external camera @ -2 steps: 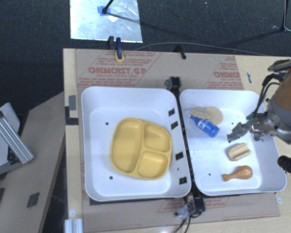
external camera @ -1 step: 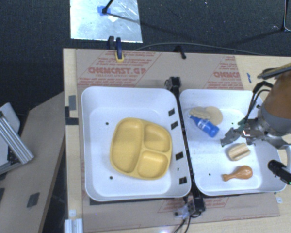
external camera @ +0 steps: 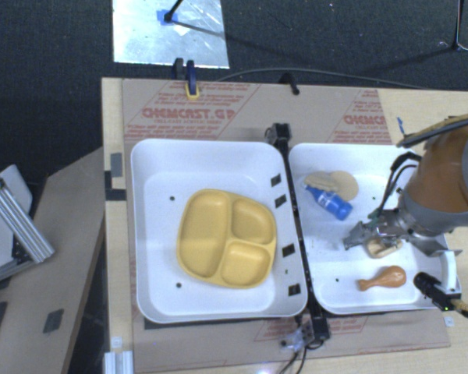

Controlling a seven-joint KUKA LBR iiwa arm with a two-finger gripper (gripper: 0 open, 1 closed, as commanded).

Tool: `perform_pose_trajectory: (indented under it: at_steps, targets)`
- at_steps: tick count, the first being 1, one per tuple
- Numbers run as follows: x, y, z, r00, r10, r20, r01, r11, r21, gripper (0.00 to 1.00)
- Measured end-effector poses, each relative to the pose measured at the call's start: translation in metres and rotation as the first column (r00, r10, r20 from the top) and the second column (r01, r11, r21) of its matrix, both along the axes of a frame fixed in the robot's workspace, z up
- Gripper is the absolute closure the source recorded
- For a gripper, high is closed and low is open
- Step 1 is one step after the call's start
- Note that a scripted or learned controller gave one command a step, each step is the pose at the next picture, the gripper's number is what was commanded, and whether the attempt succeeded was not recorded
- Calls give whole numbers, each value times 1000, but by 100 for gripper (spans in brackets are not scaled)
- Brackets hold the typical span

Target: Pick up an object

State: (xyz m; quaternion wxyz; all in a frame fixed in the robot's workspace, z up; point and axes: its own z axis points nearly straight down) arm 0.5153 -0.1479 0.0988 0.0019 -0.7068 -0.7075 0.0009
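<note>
Camera view, arm: the grey arm (external camera: 444, 185) with its orange band reaches in from the right edge and bends down over the right bin.
Camera view, claw: the claw (external camera: 372, 238) sits low in the right bin (external camera: 327, 298), near its middle, its metal fingers pointing toward the divider between the bins.
Camera view, claw state: how far the claw is open I cannot tell; the fingers merge with what lies under them.
Camera view, tan piece: a small tan and white piece (external camera: 382, 247) lies right at the claw's tips, partly hidden by them; whether it sits between the fingers or only beneath them is unclear.
Camera view, wooden pin: an orange-brown, pear-shaped wooden pin (external camera: 384, 278) lies on the bin floor just below the claw, apart from it, its narrow end pointing left.
Camera view, blue bottle: a small blue bottle (external camera: 331, 202) lies tilted up and left of the claw, near but not touching it.
Camera view, beige lump: a beige rounded lump (external camera: 340, 182) rests against the bottle's upper side, toward the bin's far wall.
Camera view, left bin: the left bin (external camera: 152, 209) holds a yellow divided plate (external camera: 226, 238), well apart from the claw.
Camera view, worktop: both bins rest on a cardboard-covered worktop (external camera: 218, 111) printed with red lettering.
</note>
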Motion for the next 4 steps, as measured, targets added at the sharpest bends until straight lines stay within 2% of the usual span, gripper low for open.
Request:
perform_pose_trajectory:
  at_steps: [1, 2, 3, 4]
  targets:
    - [3, 0, -11, 1000, 1, 10, -1, 1000, -3, 0]
    - [5, -4, 2, 1000, 0, 22, 0, 1000, -12, 100]
    - [0, 1, 61, 1000, 3, 10, -3, 1000, -3, 100]
    - [2, 1, 115, 1000, 3, 11, -3, 1000, -3, 100]
